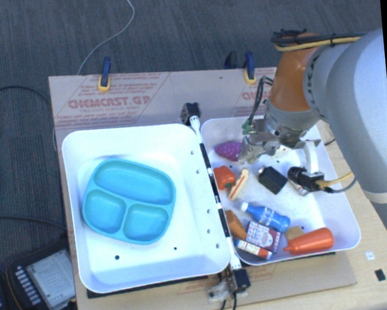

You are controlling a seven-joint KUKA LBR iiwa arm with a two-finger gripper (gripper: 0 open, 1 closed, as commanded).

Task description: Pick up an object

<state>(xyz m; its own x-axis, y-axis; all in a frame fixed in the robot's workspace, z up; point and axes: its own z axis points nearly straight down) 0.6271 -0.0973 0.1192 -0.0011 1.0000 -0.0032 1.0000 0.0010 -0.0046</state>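
Left bin [95, 262]: 1 blue tray [128, 200]; right bin [347, 228]: ~8 objs.

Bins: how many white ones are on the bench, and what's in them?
2. The left bin holds a blue tray. The right bin holds a pile of toys, with the tool over its far end. Some toys may be hidden under the arm.

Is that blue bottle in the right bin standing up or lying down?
Lying down. The blue bottle shows its whole side from above, white cap toward the bin's middle, resting among other items in the right bin.
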